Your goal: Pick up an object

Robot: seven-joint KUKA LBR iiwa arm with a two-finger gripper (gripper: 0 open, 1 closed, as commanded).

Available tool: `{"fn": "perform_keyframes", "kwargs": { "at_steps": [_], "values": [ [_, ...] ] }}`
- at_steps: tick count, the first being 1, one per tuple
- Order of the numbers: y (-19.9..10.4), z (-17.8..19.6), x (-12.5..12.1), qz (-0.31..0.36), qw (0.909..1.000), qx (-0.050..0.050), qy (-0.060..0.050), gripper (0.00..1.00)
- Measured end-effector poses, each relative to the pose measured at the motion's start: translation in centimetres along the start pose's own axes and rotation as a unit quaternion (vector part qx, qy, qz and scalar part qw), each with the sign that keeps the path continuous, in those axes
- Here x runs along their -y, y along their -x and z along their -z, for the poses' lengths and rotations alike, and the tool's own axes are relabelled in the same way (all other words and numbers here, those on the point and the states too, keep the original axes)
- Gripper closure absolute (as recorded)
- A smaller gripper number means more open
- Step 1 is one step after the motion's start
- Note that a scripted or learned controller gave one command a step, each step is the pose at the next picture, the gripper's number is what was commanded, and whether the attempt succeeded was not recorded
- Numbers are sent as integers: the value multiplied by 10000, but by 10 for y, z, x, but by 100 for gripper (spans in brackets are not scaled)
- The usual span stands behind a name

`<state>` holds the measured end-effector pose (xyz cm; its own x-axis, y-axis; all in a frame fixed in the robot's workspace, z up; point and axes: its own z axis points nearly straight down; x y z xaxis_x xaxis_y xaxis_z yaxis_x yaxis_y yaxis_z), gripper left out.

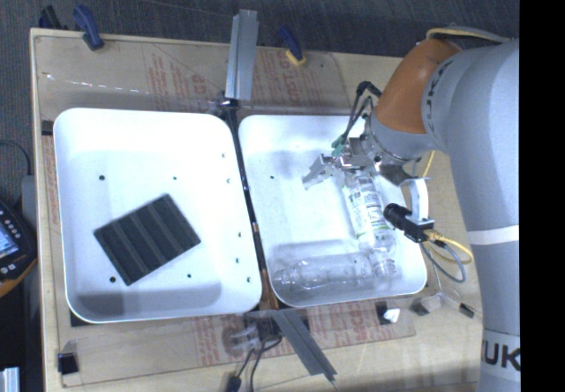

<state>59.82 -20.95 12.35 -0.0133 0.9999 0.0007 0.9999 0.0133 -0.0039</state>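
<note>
White bins (79,130), black ribbed slab (146,237), clear bottles (328,272).

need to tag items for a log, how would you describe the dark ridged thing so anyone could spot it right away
Of the two white bins side by side, look in the left bin. The dark ribbed panel lies flat on the floor of that bin toward its near left corner, turned at a slant. It is flat, opaque and nearly black, unlike the two clear plastic bottles in the right bin.

Gripper (340,161) is hanging over the right bin (291,139). One bottle (365,205) is lying just below the jaws, another bottle (331,271) further below. Slab (146,237) is sitting far left, in left bin (79,143).
</note>
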Motion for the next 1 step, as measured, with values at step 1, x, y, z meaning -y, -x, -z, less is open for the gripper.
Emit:
{"fn": "perform_keyframes", "kwargs": {
  "at_steps": [1],
  "values": [
    [-10, 32, 33, 187, 9998, -4, 6, 0]
  ]
}}
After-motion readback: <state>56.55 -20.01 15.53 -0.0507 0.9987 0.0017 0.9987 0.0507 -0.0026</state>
